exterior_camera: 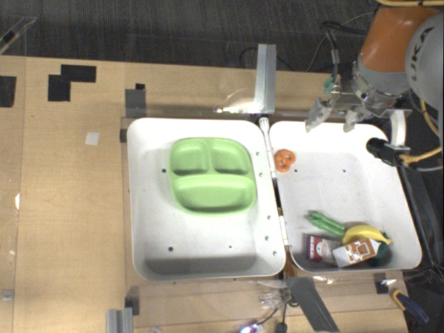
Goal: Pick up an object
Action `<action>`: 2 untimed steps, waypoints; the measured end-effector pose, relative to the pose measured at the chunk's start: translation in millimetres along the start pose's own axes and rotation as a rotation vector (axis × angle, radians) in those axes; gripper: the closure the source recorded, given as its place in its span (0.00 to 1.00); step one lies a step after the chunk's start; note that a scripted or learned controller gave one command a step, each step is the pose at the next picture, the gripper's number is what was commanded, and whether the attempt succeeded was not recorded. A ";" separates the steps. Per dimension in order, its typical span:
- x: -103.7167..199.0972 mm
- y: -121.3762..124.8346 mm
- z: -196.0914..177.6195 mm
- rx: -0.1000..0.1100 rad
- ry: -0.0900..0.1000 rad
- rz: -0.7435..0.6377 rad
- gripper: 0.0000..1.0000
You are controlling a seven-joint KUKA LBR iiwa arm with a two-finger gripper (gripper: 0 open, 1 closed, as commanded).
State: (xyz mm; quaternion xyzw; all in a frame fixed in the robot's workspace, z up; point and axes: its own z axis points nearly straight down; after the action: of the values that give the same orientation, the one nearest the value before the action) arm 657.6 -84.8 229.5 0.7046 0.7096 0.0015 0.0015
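Bench (62, 186) | 2 bins | 1 green tray (211, 174) | claw (332, 120) open, holding nothing

Two white bins (146, 186) sit side by side. One green divided plate (211, 174), one orange round thing (284, 159), one green vegetable (326, 223), one banana (365, 234), one small carton (354, 253), one dark packet (318, 248).

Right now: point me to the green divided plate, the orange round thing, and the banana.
green divided plate (211, 174), camera view, on the ridge between its compartments.
orange round thing (284, 159), camera view, on its middle, at the right bin's left wall.
banana (366, 234), camera view, on its yellow curve.
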 end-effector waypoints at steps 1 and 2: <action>-3.3 -109.8 39.0 0.001 0.000 -0.050 0.00; -19.4 -165.7 120.9 0.003 0.001 -0.068 0.00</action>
State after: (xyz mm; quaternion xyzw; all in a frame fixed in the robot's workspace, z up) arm 492.6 -105.4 107.9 0.6802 0.7331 0.0007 0.0002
